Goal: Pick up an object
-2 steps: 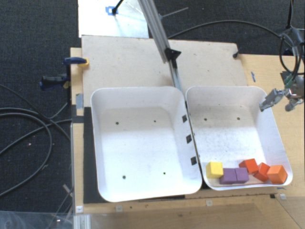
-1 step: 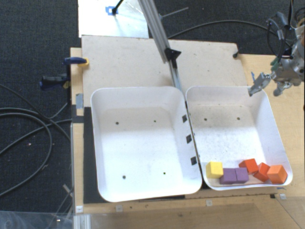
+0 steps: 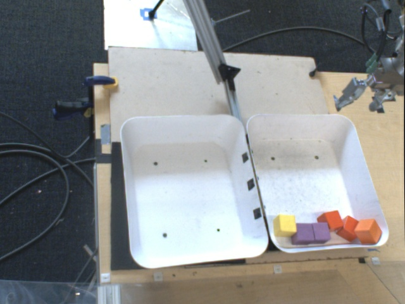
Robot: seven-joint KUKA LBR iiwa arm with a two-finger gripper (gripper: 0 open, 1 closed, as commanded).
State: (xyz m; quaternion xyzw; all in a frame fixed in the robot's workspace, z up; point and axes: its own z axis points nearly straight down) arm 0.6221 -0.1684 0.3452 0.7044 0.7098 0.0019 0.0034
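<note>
- Gripper (image 3: 362, 97) sits at the far right, above the bench and just outside the top right corner of the right bin (image 3: 354, 138). Two fingers show, spread apart with a gap between them; nothing lies in that gap.
- Only the grey end of the arm (image 3: 389, 68) is in frame, with loose cables looping above it.
- All blocks are in the right bin, crowded along its near edge, well apart from the gripper.
- Yellow block (image 3: 285, 225) is leftmost in the row, just beside the purple block (image 3: 311, 233).
- Purple block looks like two cubes side by side, touching; I cannot tell if it is one piece.
- Red block (image 3: 330, 220) is next to the right, then another red piece (image 3: 347, 228) tilted against the orange block (image 3: 368, 231) at the bin's near right corner.
- Left bin (image 3: 133, 138) touches the right bin along their shared wall.
- A slanted metal pole (image 3: 202, 24) crosses from the top down to the seam between the bins.
- Blue clamp (image 3: 95, 81) grips the bench's left edge; black cables (image 3: 38, 170) lie on the dark floor beside it.
</note>
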